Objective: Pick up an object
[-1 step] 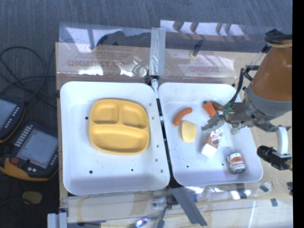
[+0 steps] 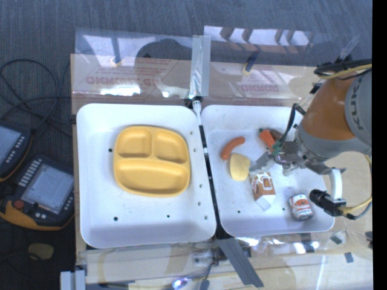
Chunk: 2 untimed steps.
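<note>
Two shallow white bins stood side by side on the bench, the left bin and the right bin, their inner walls touching along a dark seam. The grey arm, with its orange band above the wrist, reached in from the right and hung over the right half of the right bin. A yellow divided plate, with two small compartments on its far side and one long compartment on its near side, lay flat near the centre of the left bin. The gripper was low over the right bin, beside the far end of a small brown-and-white carton; whether its fingers were spread or pressed together could not be told. The carton lay flat near the middle of the right bin. A pale yellow, lemon-like fruit lay just left of the carton. An orange sausage-shaped piece lay tilted, just beyond the fruit on its far side. A small can with a red-and-white label lay near the bin's near right corner, apart from the carton. An orange carrot-like piece lay just on the far side of the gripper, partly hidden by it.
</note>
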{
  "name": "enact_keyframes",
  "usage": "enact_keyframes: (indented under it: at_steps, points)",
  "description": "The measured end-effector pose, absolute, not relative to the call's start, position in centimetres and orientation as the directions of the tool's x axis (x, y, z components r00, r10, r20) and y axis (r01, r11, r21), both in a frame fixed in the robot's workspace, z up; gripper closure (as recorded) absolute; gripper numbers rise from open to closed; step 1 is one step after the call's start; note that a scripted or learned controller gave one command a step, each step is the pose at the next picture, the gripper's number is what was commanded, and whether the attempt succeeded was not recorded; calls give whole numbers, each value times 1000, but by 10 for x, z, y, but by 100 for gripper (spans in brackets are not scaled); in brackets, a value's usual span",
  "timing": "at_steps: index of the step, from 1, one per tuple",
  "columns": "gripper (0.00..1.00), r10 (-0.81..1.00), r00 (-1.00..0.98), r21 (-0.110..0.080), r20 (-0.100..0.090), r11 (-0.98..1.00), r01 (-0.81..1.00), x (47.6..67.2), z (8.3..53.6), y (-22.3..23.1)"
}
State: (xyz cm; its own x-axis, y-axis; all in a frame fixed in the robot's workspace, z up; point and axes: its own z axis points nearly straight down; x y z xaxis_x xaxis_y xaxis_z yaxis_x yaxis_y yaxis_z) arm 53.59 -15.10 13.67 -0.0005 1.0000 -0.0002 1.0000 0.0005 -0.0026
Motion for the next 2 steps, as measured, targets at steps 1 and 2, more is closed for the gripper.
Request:
enact_keyframes:
  at_steps: [1, 2]
  points:
    - [0, 1000, -1, 7, -3, 1, 1000, 545, 89, -150]
    - [100, 1000, -1, 10, -2, 1, 1000, 546, 99, -149]
